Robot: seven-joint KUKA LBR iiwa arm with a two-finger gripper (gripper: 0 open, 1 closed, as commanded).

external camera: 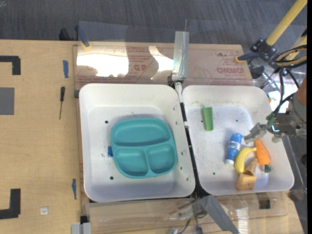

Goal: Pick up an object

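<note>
Hand (263,130) low, arm from right

Bright, even light is falling from above, washing both bins (87,99) nearly pure white. Strong glare is bouncing off the clear panel (105,62) up and far left of the pincer (257,130), blotting out part of the print beneath. A smaller hot spot is burning just above the pincer, near the cables (282,69). Shadows are staying soft and short: a faint one is hugging the tray (142,146) well left of the pincer. The pincer itself is looking slightly blurred, while the tabletop (34,130) is showing crisp. Straight edges are bowing a little toward the corners.
</note>
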